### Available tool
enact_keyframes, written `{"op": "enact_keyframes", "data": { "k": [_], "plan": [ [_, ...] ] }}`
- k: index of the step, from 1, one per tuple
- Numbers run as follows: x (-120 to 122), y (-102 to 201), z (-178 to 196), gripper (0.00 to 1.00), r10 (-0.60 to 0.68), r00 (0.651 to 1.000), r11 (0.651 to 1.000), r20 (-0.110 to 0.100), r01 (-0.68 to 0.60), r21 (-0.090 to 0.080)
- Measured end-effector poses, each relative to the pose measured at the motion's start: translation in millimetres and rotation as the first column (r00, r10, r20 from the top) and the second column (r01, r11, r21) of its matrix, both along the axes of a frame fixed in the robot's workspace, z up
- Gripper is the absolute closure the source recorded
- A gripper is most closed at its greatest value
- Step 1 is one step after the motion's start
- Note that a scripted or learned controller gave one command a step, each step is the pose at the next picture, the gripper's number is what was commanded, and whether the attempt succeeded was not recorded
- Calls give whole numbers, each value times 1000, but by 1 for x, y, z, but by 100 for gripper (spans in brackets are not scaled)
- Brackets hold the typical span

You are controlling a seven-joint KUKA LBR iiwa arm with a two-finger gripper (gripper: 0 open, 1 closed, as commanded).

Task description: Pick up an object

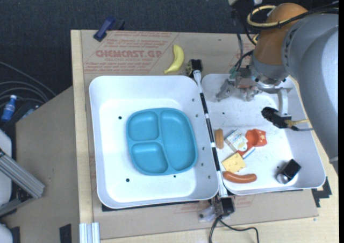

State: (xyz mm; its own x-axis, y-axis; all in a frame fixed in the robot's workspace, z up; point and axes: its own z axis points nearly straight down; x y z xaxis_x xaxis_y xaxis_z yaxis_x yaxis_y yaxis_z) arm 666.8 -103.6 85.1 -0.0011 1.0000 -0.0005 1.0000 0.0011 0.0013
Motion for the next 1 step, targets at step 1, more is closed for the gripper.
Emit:
{"op": "enact_keyframes", "data": {
  "k": [1],
  "plan": [
    [-92, -2, -1, 0, -2, 1000, 1000, -4, 2, 1]
  ]
}}
